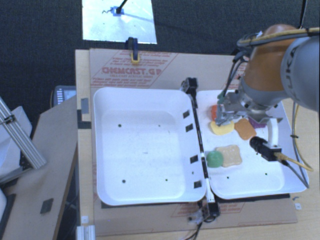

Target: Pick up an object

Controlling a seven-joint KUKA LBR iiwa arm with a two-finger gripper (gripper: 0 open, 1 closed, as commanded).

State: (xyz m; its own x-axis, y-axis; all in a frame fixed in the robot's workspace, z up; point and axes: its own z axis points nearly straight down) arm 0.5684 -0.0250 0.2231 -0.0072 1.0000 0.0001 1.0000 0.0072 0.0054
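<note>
End effector [226,115]: low in the right bin [260,184], at the yellow piece [222,128]; grip state I cannot tell.
Nearby: orange piece [245,128], green ball [214,158] touching tan slice [230,155].
Left bin [145,149]: bare.

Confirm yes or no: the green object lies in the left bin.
No, the green object lies in the right bin, beside the tan slice, near the divider.

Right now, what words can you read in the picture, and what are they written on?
"CHEMCAST G P" in red, on the brown board under the white bins; the last letters are unclear.
Smaller red print around it: too blurred to read.
More red print at the board's front edge: too blurred to read.
</note>
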